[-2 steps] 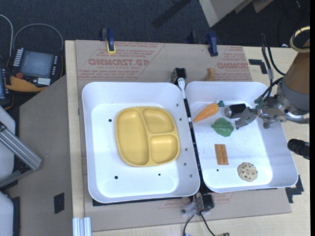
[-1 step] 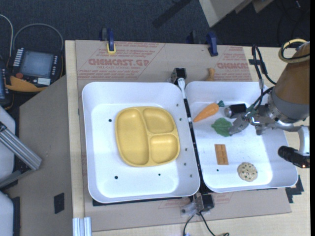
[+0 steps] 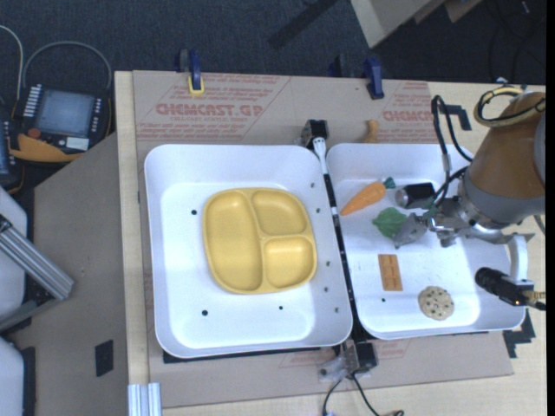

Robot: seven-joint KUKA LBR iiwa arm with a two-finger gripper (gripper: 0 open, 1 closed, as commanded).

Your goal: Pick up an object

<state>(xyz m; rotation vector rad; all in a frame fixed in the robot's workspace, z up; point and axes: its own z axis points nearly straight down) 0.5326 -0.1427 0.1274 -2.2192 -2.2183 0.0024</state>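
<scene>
Taking the right bin as the landmark: nearest its front wall lies a cookie, with a tan wafer just behind. Further back, the claw sits low at a green leafy piece; whether it grips cannot be told. Beyond lies a carrot. Nothing looks lifted yet, so the pick remains to do.

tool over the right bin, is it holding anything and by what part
It cannot be told. The tool sits right against the green leafy toy in the right white bin, but no grip on it is visible.
</scene>
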